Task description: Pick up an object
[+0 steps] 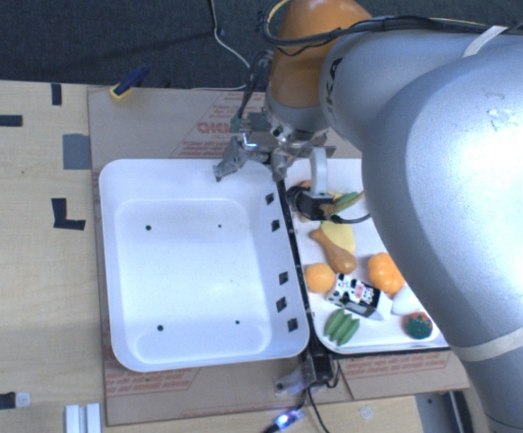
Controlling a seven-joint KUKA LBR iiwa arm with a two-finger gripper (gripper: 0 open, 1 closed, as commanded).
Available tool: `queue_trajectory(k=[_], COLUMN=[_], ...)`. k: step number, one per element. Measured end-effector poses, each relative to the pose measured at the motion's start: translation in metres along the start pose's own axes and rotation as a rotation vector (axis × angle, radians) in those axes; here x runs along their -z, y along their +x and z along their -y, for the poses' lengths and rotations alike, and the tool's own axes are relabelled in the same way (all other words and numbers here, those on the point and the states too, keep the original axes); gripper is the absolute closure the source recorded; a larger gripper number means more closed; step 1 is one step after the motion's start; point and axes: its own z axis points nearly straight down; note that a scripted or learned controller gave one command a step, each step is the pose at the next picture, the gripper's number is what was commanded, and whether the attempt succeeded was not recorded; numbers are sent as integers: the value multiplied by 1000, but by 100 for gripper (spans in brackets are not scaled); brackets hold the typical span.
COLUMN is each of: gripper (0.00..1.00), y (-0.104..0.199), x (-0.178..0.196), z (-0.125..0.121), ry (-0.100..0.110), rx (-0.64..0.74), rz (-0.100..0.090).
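**Gripper above the bins' upper edge**

Gripper (pixel 275 156), upper centre of frame; finger spacing cannot be told. Candidate toys lie in the right bin (pixel 428 339), lower right: orange (pixel 319 278), pear (pixel 334 244), green pod (pixel 341 327). Probably light, stiff, smooth plastic; the orange's round sides may slip, so grasp across its middle. Arm (pixel 442 152) hides the bin's right part.

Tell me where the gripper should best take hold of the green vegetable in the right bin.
Probably across the middle of the green vegetable, from straight above: it lies flat and elongated near the right bin's front rim, its long sides apparently clear.
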Motion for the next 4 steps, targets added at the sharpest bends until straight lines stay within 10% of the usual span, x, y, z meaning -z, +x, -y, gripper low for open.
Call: queue_trajectory(k=[1, 2, 4], gripper=[100, 100, 100], y=[-7, 148, 160], x=[10, 105, 356], z=[0, -1, -1], ry=[2, -11, -16], rx=[-6, 6, -6], rz=[5, -2, -1])
